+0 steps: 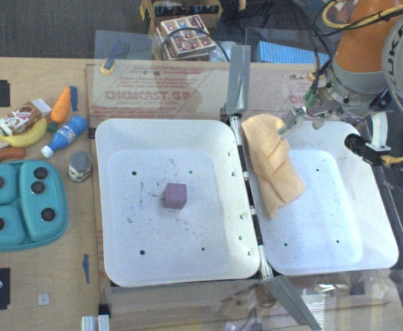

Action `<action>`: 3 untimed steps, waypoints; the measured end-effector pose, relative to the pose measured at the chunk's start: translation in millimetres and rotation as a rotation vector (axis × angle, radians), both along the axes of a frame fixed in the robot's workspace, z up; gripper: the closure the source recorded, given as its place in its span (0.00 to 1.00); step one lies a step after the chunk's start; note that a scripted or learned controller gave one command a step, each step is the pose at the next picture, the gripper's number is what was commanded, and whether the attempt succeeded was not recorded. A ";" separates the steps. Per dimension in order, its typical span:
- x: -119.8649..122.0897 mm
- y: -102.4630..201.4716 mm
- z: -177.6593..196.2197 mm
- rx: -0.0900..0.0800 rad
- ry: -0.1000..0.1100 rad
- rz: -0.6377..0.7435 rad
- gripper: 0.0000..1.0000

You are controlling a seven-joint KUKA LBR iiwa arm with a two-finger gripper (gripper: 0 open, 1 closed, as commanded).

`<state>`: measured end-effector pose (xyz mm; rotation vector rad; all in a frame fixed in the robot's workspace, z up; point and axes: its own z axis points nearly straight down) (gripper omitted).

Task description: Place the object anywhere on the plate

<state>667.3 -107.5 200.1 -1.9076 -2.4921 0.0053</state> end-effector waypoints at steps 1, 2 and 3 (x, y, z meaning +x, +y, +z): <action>1.5 -0.8 7.8 -0.001 0.001 -0.001 1.00; 1.4 -0.7 7.6 -0.001 0.001 0.000 0.00; 3.0 -1.4 15.3 -0.003 0.002 -0.001 1.00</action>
